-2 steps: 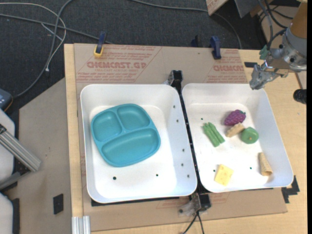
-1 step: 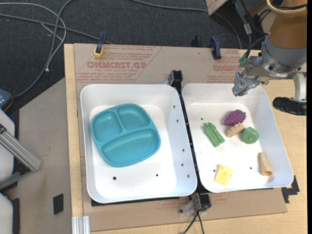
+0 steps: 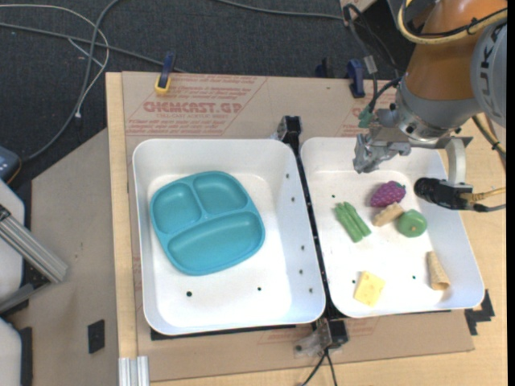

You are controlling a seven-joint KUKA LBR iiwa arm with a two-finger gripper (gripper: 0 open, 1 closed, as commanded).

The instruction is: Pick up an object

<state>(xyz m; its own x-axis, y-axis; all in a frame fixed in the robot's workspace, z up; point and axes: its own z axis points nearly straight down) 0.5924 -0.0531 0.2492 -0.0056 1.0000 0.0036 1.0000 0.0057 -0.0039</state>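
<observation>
Only blurred fingers (image 3: 368, 161) above grapes (image 3: 388, 193)

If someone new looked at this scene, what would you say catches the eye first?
The teal plate in the left bin, and the arm's orange band at top right. Below it the gripper hangs over the right bin, above purple grapes and other toy foods.

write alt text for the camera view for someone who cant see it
A grey and orange robot arm's gripper hovers over the back of the right white bin, which holds purple grapes, a green apple, a green vegetable, a yellow cheese wedge and a tan cone. The left white bin holds a teal divided plate.
</observation>
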